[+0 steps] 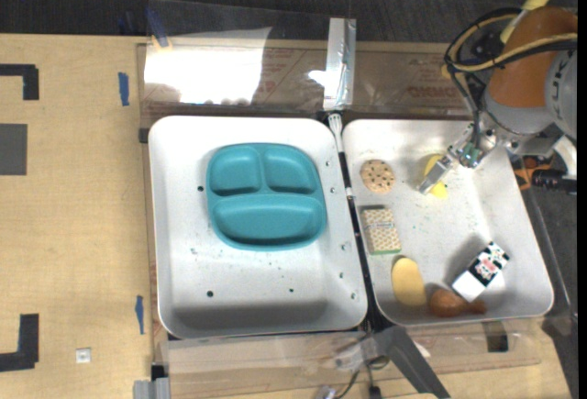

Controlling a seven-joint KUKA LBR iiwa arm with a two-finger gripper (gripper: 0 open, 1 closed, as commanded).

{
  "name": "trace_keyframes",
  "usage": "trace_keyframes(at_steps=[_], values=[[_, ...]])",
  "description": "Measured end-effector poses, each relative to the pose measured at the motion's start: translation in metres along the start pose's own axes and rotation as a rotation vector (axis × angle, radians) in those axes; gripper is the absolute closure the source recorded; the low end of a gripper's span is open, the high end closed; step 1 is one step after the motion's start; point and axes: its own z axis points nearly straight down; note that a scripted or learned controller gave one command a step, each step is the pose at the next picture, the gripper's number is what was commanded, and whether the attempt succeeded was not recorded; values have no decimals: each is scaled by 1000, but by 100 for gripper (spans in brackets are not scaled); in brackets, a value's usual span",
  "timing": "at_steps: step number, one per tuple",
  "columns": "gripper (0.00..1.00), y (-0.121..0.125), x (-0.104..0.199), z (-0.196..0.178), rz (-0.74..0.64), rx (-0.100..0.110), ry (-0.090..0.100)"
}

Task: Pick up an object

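1. A small yellow object [438,190] lies on the floor of the right bin [523,232], directly under the gripper [437,174] and seemingly touching its tip; whether it sits between the gripper's parts cannot be told.
2. The gripper hangs in the upper middle of that bin, slanting down to the left from the grey arm [527,85] with its orange band.
3. Just left of the gripper lies a round speckled cookie [377,175]; below that, a patterned rectangular piece [381,229].
4. Farther below the gripper, near the bin's front edge, sit a yellow oval item [407,281], a brown one [447,301] touching it, and a black-and-white box [481,271].
5. Well to the gripper's left, the left bin [174,232] holds a teal divided plate [267,193].
6. Both bins rest on the tan worktop [64,232].
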Motion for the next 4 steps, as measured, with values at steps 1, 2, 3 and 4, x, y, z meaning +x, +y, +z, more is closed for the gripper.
trace_keyframes(at_steps=[1, 2, 3, 4], values=[[100, -4, 1, -6, 4, 13, 8], [100, -33, -17, -16, -100, -14, -26], [100, -4, 10, -1, 65, -14, -33], [100, 18, 75, -119, -266, -30, -51]])
